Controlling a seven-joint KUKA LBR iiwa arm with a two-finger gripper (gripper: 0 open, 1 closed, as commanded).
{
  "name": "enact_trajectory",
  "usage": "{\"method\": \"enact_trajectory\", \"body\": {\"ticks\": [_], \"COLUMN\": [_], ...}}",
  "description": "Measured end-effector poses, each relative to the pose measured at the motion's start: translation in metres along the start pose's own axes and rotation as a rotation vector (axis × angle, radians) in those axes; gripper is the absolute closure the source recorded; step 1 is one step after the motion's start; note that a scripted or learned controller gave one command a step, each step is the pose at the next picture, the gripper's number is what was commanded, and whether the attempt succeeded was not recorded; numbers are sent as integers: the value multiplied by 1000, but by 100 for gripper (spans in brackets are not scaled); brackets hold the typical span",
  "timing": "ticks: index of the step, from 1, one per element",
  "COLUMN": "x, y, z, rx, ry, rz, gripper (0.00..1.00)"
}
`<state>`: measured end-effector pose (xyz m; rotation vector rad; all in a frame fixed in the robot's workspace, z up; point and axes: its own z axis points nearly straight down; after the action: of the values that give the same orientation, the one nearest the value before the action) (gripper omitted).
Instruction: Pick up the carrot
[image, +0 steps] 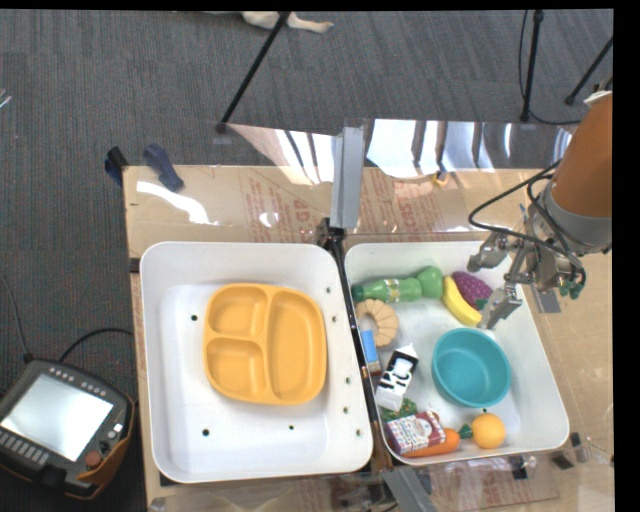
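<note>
The carrot (438, 446), orange with a small green top, lies along the front wall of the right bin (553, 400), between a red-labelled packet (414, 431) and a small orange fruit (488, 430). The packet partly covers its left end. My gripper (491, 288) hangs over the far right part of the same bin, well behind the carrot and beyond the teal bowl (470, 367). Its fingers are spread open with nothing between them, just right of a yellow banana (459, 301) and a purple toy (472, 286).
The right bin also holds a green bottle (400, 288), a ring-shaped pastry (380, 322), a black-and-white carton (397, 375) and a blue item (368, 348). A yellow divided plate (265, 343) sits in the left bin (170, 400). Cables trail from the wrist.
</note>
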<state>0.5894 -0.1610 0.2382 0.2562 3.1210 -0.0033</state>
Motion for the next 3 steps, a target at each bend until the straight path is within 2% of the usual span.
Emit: {"method": "enact_trajectory", "body": {"ticks": [1,2,3], "x": [28,21,-42], "y": [63,78,20], "z": [88,150,8], "rx": [-2,-1,-1], "ry": [16,10,-4], "rz": [171,363,110], "gripper": [0,0,0]}}
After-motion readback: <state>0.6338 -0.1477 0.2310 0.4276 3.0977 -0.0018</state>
